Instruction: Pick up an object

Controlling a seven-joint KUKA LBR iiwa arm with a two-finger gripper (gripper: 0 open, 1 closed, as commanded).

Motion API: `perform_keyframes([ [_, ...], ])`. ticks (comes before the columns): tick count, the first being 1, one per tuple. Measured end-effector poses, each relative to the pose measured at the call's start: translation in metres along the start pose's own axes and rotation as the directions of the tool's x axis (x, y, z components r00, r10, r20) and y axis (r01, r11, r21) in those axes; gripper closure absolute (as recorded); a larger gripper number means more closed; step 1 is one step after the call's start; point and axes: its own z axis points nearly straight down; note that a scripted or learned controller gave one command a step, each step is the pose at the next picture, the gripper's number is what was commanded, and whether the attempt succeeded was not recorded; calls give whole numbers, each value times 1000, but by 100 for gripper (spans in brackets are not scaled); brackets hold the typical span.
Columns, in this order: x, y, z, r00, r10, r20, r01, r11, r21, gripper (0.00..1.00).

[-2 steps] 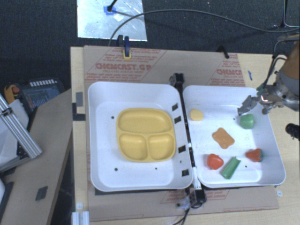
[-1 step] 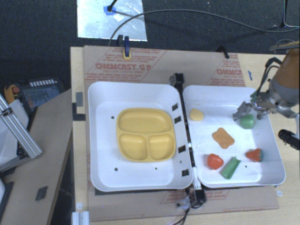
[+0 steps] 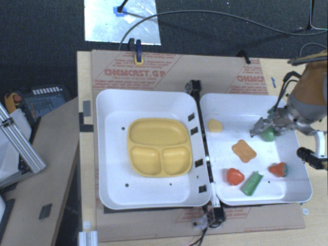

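Observation:
My gripper [image 3: 266,127] hangs low over the back right part of the right bin [image 3: 294,191], at the end of the grey and orange arm [image 3: 311,94]. A small round green object [image 3: 268,135] shows just under the gripper's tip, partly hidden by it. Whether it is gripped or only lying beneath cannot be told. Loose in the same bin lie a pale yellow piece [image 3: 215,125], an orange piece [image 3: 244,150], a red-orange round piece [image 3: 235,176], a green stick-shaped piece [image 3: 252,183] and a red piece [image 3: 277,169].
The left bin [image 3: 110,137] holds a yellow divided tray [image 3: 159,146]. A black hinge strip [image 3: 201,142] runs between the bins. Cables and a black fitting [image 3: 311,158] hang off the arm near the right bin's right wall.

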Motion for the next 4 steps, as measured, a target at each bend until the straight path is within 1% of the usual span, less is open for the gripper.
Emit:
perform_keyframes([
  [1,0,1,-13,1000,-1,2,1,1000,-6,100],
  [2,-1,-5,-61,1000,1,2,-1,1000,-6,100],
  [3,6,4,-118,1000,-4,2,4,1000,-9,100],
  [4,6,5,-131,1000,-4,1,4,1000,-5,100],
])
